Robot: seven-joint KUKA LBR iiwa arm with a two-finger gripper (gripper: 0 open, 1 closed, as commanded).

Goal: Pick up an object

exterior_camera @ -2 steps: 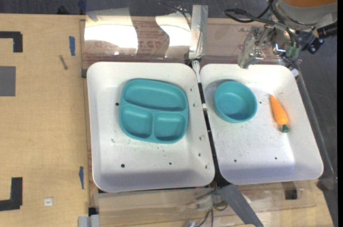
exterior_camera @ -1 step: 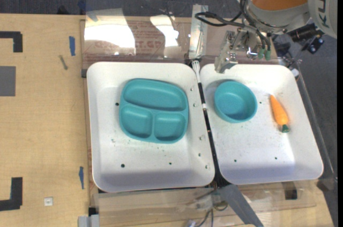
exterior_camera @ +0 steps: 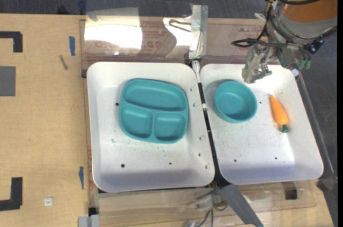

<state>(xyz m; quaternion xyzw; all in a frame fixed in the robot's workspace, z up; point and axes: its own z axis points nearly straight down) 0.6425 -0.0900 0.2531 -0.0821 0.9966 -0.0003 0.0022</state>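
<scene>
The gripper [exterior_camera: 255, 72] hangs over the far part of the right bin [exterior_camera: 268, 159], just beyond the far rim of the teal bowl [exterior_camera: 235, 101]. Its metal fingers [exterior_camera: 251, 74] point downward and nothing is seen between them; how wide they stand apart cannot be told from this slant. The teal bowl sits in the near-left part of that bin, close to the divider between the two bins, and lies just nearer the camera than the gripper. An orange carrot [exterior_camera: 278, 112] lies to the right of the bowl, apart from it and a little to the right of and nearer than the gripper. The left bin [exterior_camera: 107, 161] on the counter [exterior_camera: 37, 113] holds a teal divided plate [exterior_camera: 154, 110], well apart from the gripper.
</scene>
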